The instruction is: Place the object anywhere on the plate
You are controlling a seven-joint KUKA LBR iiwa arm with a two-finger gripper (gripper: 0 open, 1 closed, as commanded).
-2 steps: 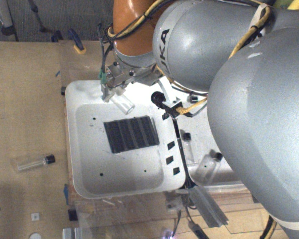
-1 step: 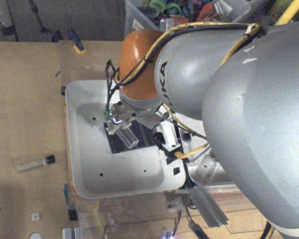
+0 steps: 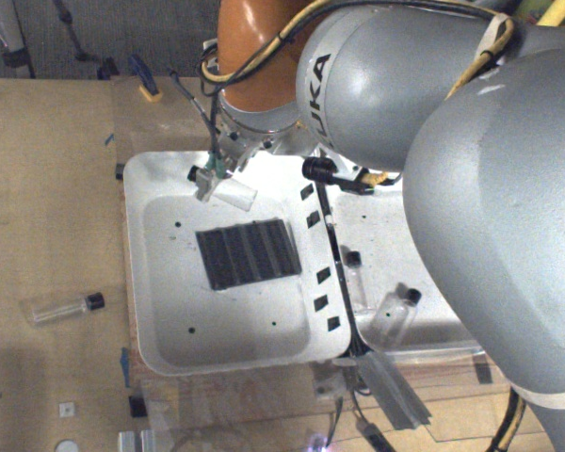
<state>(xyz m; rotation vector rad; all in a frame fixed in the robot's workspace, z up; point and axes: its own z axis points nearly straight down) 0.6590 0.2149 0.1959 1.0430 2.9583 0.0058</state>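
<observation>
White tube (image 3: 234, 193) pinched in our gripper (image 3: 210, 179) above the dark plate (image 3: 249, 253); released early, it could roll off.

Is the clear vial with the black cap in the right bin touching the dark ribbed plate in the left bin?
Apart. The camera view shows the vial lying in the right bin, while the dark ribbed plate lies in the left bin, with white floor and the bin walls between them.

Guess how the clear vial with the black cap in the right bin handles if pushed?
The vial lies on its side and looks cylindrical, so it will probably roll. It seems clear and small, so likely light and slick. If glass, fragile; cannot tell.
</observation>
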